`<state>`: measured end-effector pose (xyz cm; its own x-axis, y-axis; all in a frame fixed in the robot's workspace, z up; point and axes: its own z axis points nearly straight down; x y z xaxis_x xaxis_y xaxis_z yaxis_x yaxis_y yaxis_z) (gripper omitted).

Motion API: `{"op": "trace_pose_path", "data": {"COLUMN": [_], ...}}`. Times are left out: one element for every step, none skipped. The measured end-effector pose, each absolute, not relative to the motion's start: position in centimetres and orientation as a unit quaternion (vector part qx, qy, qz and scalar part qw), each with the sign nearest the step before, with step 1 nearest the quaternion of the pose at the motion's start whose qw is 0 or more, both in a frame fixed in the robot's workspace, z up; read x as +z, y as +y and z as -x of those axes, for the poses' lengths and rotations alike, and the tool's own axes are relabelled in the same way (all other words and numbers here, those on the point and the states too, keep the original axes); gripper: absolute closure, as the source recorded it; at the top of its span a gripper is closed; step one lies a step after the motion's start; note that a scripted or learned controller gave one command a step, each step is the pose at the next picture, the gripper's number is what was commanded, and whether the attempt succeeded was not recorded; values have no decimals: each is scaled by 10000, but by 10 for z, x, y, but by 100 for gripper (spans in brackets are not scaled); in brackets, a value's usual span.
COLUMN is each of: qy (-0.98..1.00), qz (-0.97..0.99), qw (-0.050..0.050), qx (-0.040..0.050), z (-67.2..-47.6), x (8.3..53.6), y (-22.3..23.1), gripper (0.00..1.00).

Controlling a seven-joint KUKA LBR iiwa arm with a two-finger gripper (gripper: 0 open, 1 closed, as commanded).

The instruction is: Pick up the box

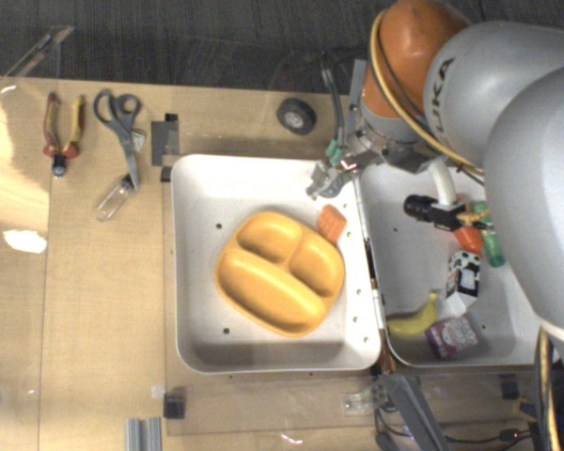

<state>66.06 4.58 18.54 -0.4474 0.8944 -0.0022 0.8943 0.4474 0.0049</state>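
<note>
A small orange box (331, 222) lies in the left bin (193, 252) near its right wall, touching the upper right edge of a big yellow moulded piece (280, 272). My gripper (323, 182) hangs over the bin's far right corner, a short way above and behind the orange box and apart from it. I see nothing held in it. A black-and-white carton (464, 274) lies in the right bin (395, 252), partly under the arm.
The right bin also holds a banana (414, 319), a purple packet (448, 337), a black marker (435, 211) and small orange and green items (481, 239). On the bench to the left lie scissors (122, 130), pliers (61, 130) and a tape roll (297, 115).
</note>
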Motion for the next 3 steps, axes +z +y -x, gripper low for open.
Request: {"op": "trace_pose_path", "data": {"qy": [8578,8368,8370], "qz": [-5139,-5475,-5472], "qw": [25,15,30], "qx": [18,17,18], "z": [-643,-619,-670], "x": [202,185,212], "y": [64,65,13], "gripper": [100,100,100]}}
